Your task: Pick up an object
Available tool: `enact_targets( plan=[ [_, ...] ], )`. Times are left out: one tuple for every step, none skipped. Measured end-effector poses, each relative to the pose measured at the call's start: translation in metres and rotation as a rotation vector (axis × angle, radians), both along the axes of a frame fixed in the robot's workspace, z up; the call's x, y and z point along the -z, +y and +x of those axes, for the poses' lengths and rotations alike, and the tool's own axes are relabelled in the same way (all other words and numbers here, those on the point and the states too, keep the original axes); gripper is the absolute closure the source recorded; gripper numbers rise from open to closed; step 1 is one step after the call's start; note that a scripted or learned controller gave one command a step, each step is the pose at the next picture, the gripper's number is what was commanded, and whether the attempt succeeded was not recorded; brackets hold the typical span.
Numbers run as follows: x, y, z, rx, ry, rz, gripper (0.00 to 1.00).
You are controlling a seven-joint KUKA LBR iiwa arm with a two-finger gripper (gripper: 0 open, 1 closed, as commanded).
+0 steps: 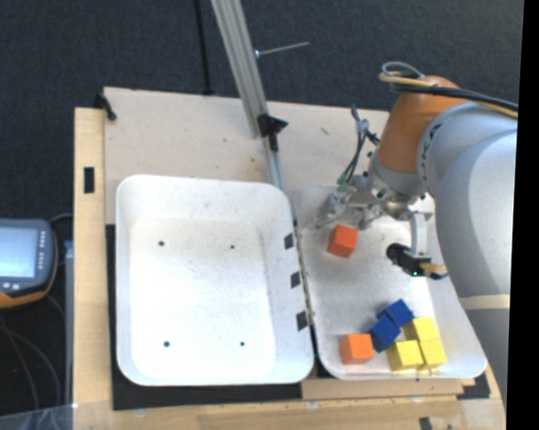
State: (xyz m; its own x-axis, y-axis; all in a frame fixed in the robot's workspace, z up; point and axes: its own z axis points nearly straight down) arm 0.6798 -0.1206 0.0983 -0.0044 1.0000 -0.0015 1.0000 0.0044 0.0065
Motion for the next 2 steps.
enact_targets(
  plan=[
    [0.001,0.021,-0.049,0.005,0.009,0.0,0.0],
    [-0.009,0.02,-0.046,0.01,0.004,0.002,1.0]
  ],
)
